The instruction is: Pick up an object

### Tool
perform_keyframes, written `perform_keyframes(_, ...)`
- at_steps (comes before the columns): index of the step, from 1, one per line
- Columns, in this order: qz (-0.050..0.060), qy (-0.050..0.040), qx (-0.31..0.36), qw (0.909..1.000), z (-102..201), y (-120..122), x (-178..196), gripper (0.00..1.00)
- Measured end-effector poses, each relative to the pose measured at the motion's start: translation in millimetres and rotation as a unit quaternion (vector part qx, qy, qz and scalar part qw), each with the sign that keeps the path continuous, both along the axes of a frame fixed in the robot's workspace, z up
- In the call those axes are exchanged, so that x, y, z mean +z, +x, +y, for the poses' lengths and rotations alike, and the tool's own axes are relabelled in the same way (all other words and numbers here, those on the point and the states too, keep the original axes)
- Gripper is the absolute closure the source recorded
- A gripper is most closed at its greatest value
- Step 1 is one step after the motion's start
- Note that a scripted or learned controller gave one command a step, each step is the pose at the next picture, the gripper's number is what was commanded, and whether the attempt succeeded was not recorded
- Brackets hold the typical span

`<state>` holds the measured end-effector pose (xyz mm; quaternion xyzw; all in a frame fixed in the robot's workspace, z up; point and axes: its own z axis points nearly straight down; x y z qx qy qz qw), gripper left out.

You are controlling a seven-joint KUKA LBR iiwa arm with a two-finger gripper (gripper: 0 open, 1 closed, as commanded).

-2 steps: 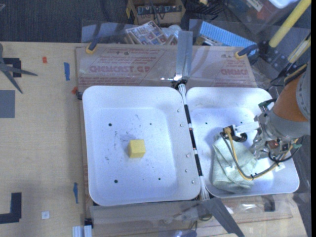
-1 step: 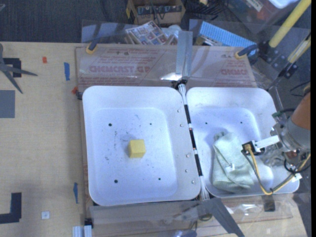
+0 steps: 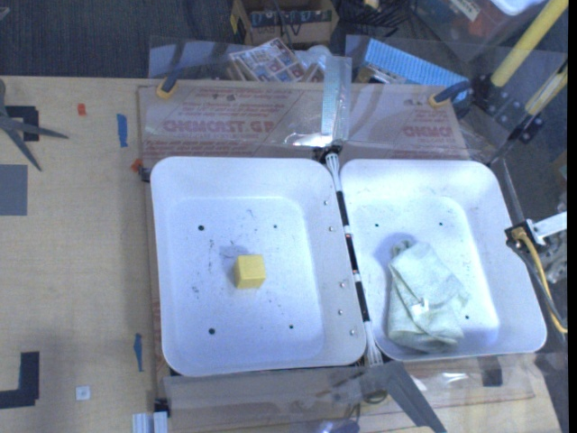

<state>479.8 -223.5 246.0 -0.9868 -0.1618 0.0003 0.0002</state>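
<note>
Gripper state: can't tell from this frame, so calling nothing held. The arm's entry side is the right, so I'm ordering things from there. Closest to that side is the right bin (image 3: 505, 188), with a yellow cable (image 3: 544, 269) hanging just off its outer rim. Inside it lies a crumpled white cloth (image 3: 424, 298), bunched toward the front half of the floor, flat on the bin and touching nothing else. It's soft and lumpy with several folds up top, so a pinch on a ridge looks feasible, but my guess is it would drape and could slip. Next over, past the seam where the two rims meet, is the left bin (image 3: 180, 179). A small yellow block (image 3: 250, 271) sits roughly mid-floor there, resting on a face, well clear of every wall. It has rigid, square faces, so I judge it the cleaner target, though it's the longer reach. Beyond both bins, a clear plastic sheet with red lettering (image 3: 225, 120) lies across the back of the bench (image 3: 63, 242), with a cardboard box (image 3: 279, 12) behind it. Progress: effectively zero. Both candidates are down in their bins, none is lifted, and no contact is visible. Everything is left to do: choose a target, approach from above, descend, close, lift, then verify the object actually came up.
</note>
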Motion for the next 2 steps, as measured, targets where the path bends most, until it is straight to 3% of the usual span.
perform_keyframes(1, 0.001, 0.0011, -0.061, 0.9981, 58.4, 7.7, -33.0, 1.00)
perform_keyframes(2, -0.004, -0.0003, 0.001, 1.0000, 35.6, 8.3, -158.0, 1.00)
